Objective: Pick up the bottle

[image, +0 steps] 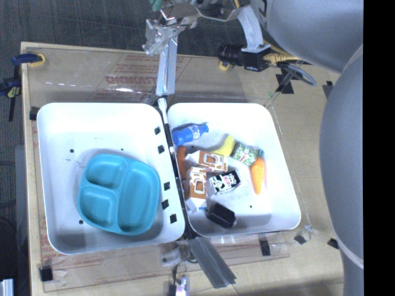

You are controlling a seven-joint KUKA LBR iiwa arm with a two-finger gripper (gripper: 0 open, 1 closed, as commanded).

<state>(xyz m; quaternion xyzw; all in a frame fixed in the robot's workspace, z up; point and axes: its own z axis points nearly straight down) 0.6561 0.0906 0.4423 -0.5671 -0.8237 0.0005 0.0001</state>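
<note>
1. Right bin, near edge: black block. Past it, mid-bin, a cow-print carton and an orange-and-white box; a carrot lies toward the right wall.
2. Left bin: teal divided tray in the near half.
3. Right bin, far-left corner: blue bottle lying on its side, close to the divider, nothing gripping it. Yellow item and green packet just beside it.
4. Far: gripper hangs above the bench's far edge, beyond both bins, well apart from the bottle. Fingers: cannot tell their state. Grey arm fills the upper right.
</note>
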